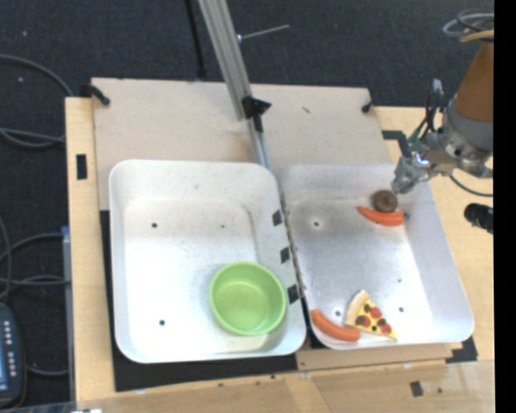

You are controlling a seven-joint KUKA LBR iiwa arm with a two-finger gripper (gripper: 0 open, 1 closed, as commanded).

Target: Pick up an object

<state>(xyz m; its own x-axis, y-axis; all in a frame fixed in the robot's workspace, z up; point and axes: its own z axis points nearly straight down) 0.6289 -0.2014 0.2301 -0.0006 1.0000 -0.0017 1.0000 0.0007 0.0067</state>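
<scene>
The gripper (406, 179) hangs over the far right part of the right bin (430, 274), just above and right of a small brown round object (383, 200). An orange carrot-like piece (382, 217) lies right under that brown object. Near the bin's front edge rest a pizza slice toy (369, 316) and an orange sausage-like piece (334, 327). A green bowl (248, 297) sits in the front right corner of the left bin (155, 231). Nothing shows between the gripper's tips.
A slanted aluminium post (228, 50) rises from the back of the bench between the bins. The arm's orange band (475, 84) is at the right edge. Cables lie on the dark floor at left.
</scene>
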